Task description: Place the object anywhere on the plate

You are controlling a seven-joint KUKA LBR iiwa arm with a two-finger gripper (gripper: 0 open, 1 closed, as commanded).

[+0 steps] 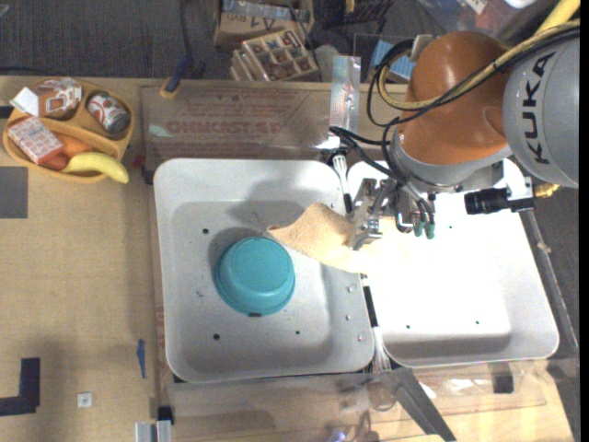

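Bench (74, 284) with two white bins (184, 201), gripper (361, 231) clamped on tan cloth (317, 233) beside teal plate (256, 275)

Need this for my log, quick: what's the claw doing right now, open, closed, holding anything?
Claw: closed on the tan cloth, held at its right edge above the left bin.

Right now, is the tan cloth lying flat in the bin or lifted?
Lifted at one end: the pincer holds its right edge, the cloth draping toward the teal plate.
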